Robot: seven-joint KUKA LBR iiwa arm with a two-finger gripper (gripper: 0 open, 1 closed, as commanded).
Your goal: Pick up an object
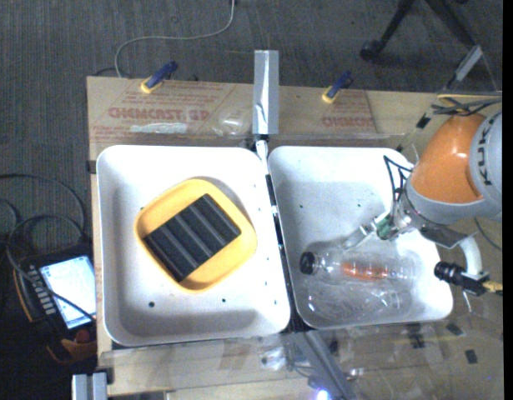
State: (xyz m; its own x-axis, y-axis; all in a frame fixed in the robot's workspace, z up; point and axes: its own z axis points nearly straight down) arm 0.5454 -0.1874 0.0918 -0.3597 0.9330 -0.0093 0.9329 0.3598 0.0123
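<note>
Grey arm reaching from right, tool lowered

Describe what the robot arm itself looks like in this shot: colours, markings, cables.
The arm is a rounded grey body with a broad, glossy orange band. Part of dark lettering shows on the grey casing at the picture's right. Thin dark cables loop along its left side down toward the wrist, where a small green part sits. A white curved hose and a black cylindrical fitting with a yellowish tip hang below it. The gripper's form is too unclear to describe.

floor: dark grey carpet | white cable | chair base top right
</note>
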